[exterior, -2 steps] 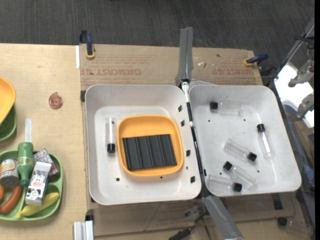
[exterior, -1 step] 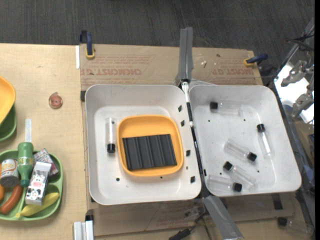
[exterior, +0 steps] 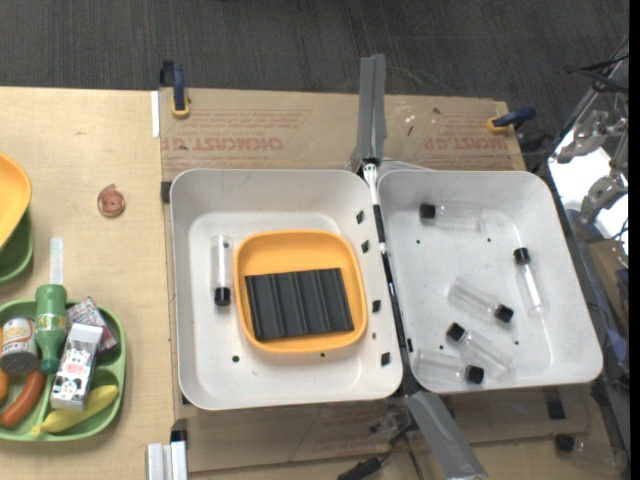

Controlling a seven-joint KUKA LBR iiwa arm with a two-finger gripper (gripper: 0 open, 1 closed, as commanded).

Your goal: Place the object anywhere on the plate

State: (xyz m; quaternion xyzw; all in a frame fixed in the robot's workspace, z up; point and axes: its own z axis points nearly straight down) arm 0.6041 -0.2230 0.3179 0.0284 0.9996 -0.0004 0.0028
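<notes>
Since the task names only "the object", the likeliest candidates are the clear plastic tubes with black caps. Far left of the orange square plate [exterior: 300,251] sit a green tray of toy food [exterior: 108,396] and a small carton [exterior: 72,366] whose print is too small to read. Just left of the plate, in the same left white bin [exterior: 190,298], one capped tube [exterior: 221,266] lies lengthwise, apart from the rim. A black ribbed mat [exterior: 300,303] covers the plate's middle. Behind the plate, the brown cardboard sheet [exterior: 240,118] bears upside-down print that seems to read CHEMCAST. Right of the plate, the right white bin [exterior: 560,228] holds several more tubes [exterior: 480,303]. A tube looks light, stiff, smooth and prone to rolling; a grasp across its middle seems soundest
</notes>
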